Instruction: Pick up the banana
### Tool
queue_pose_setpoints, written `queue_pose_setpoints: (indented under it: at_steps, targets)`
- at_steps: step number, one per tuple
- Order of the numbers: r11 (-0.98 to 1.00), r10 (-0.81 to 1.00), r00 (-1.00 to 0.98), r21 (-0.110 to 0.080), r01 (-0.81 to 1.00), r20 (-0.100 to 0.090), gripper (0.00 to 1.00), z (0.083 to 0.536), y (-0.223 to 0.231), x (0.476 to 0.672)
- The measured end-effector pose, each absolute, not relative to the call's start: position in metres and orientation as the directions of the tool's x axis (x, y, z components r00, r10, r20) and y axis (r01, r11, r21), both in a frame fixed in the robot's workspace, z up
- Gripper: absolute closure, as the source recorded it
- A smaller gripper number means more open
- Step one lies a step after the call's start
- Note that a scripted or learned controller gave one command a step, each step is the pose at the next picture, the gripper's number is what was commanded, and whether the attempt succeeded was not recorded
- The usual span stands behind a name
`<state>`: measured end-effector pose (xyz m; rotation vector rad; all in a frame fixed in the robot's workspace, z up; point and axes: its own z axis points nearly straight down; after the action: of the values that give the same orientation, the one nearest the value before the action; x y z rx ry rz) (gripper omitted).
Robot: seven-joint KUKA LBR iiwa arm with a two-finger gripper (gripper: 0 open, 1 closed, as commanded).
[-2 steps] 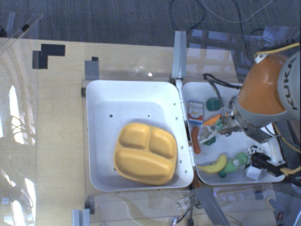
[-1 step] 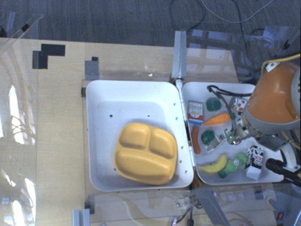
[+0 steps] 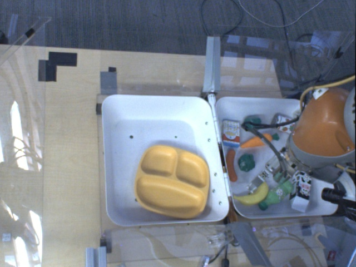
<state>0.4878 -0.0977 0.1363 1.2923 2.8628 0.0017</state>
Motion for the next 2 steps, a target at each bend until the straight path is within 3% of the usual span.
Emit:
queue_pose_setpoints:
  at_steps: [1, 2]
  targets:
    - [0.559, 0.829, -0.559, 0.003, 0.829, -0.002, 0.0, 0.183, -0.079, 0.489]
    - [0.678, 0.735, -0.678, 0.008, 0.735, -0.008, 0.0, 0.088, -0.106, 0.49]
